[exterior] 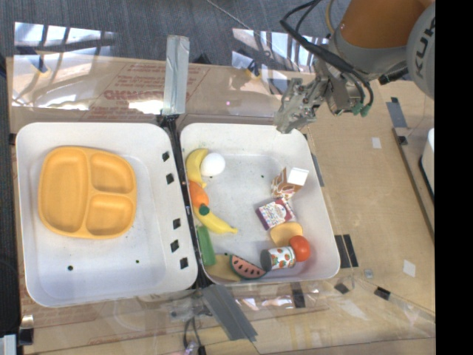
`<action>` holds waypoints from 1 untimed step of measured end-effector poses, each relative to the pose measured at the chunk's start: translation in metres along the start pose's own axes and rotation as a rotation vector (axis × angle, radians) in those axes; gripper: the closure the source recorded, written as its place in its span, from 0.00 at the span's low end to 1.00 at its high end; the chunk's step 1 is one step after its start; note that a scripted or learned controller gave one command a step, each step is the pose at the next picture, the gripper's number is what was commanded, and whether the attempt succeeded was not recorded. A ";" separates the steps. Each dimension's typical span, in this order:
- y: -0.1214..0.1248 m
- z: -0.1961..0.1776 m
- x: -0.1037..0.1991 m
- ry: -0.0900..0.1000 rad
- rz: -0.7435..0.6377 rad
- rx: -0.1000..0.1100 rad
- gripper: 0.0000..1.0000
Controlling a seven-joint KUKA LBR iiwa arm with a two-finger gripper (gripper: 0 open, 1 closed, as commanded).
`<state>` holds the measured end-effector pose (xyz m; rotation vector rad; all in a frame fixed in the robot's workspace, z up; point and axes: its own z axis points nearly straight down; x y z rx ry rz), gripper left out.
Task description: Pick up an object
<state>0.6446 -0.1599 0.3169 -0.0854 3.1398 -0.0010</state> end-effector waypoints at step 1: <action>0.014 0.029 -0.013 0.002 0.042 -0.001 1.00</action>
